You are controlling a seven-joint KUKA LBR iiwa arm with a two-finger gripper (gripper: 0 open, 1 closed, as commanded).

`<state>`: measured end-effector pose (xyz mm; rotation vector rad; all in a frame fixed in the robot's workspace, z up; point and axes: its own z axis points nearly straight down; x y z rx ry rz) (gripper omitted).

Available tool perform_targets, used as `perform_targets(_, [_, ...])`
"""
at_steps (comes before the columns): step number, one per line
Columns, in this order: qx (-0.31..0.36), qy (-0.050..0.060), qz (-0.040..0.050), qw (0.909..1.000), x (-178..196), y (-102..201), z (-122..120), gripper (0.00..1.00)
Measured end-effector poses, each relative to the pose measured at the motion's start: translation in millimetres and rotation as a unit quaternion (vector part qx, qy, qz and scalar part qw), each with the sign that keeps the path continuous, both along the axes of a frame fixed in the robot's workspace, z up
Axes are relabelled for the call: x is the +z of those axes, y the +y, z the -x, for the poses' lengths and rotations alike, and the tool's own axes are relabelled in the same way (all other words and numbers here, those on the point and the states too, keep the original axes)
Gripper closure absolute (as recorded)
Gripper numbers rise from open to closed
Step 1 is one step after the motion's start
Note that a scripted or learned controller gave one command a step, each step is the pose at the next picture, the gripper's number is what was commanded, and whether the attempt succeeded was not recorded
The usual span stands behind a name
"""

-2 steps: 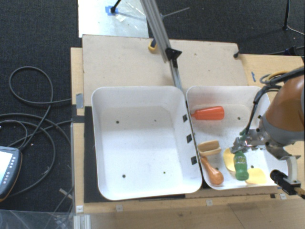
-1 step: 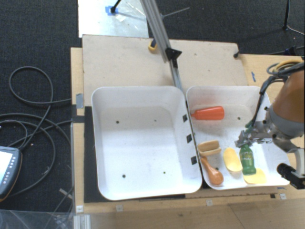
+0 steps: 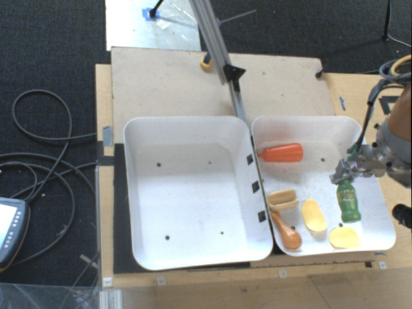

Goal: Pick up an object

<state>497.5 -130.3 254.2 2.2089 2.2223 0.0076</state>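
Camera view: my gripper (image 3: 346,172) over green bottle (image 3: 348,201) in right bin (image 3: 386,227); fingers' state unclear, can't tell. Risk: bottle rolls, grasp slips.

Overhead slanted view, both bins (image 3: 193,127)

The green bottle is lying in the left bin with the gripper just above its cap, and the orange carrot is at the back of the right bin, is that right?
Not quite. The green bottle lies in the right bin, not the left one. The rest stands: in the camera view the gripper is just above its cap, and the orange carrot is at the back of the right bin.
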Motion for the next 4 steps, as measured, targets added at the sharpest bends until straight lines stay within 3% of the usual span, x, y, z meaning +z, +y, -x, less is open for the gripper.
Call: perform_targets(4, [0.002,0.003,-0.0022,1.0000,-20.2,204.1,-100.3,1.00])
